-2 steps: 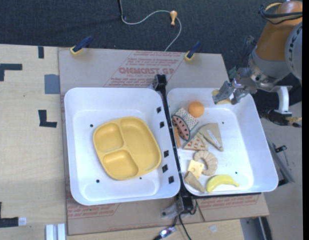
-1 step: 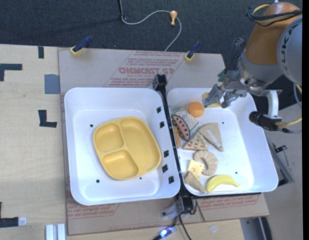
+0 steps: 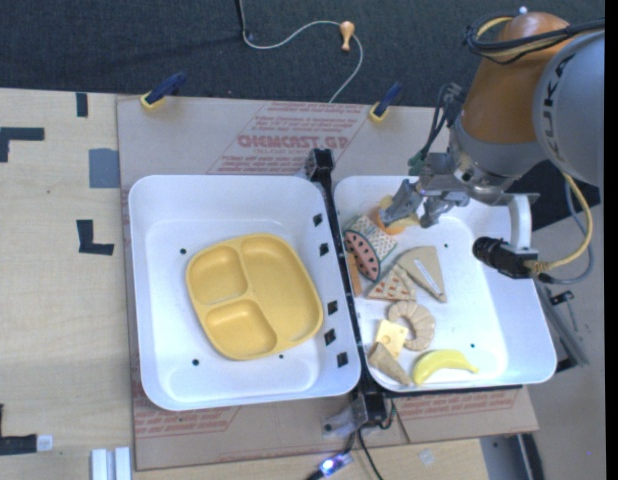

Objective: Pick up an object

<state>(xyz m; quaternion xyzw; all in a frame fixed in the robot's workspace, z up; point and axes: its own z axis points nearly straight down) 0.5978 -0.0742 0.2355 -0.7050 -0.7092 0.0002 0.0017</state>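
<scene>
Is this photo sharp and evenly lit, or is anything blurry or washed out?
Camera view: light is even and soft, with faint shadows; the white bins look bright but not blown out; the yellow divided plate and banana are fairly crisp; the gripper looks slightly soft.

A robotics lab — clamped cardboard sheet [image 3: 289, 143], twin white bins [image 3: 154, 268], trailing cable [image 3: 289, 38].

Toy food pieces [image 3: 404, 288] lie jumbled in the right bin's [image 3: 509, 353] left half.
</scene>
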